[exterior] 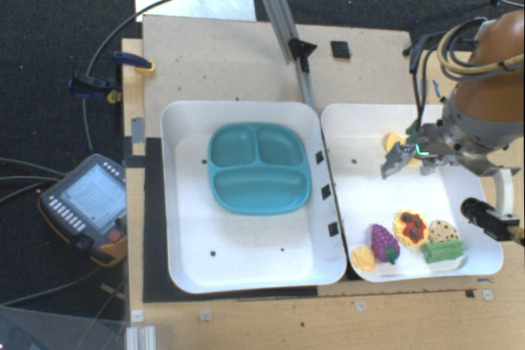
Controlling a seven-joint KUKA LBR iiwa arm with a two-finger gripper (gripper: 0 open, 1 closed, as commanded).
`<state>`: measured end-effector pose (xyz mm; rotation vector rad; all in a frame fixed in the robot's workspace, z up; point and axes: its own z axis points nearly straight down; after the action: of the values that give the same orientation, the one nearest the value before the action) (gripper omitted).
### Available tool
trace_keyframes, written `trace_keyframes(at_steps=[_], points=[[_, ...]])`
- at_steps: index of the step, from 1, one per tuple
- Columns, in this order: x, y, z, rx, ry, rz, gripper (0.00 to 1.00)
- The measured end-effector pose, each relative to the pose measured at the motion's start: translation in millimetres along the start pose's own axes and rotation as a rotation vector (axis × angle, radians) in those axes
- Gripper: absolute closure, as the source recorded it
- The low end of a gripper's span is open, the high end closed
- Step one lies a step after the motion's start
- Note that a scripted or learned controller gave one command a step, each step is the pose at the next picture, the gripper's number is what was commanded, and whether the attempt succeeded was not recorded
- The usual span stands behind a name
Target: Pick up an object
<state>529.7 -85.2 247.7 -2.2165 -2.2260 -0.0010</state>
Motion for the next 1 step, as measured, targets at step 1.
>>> trace_keyframes(at_steps=[1], points=[[-0.1, 0.4, -0.7, -0.002, 0.000, 0.000, 0.00]])
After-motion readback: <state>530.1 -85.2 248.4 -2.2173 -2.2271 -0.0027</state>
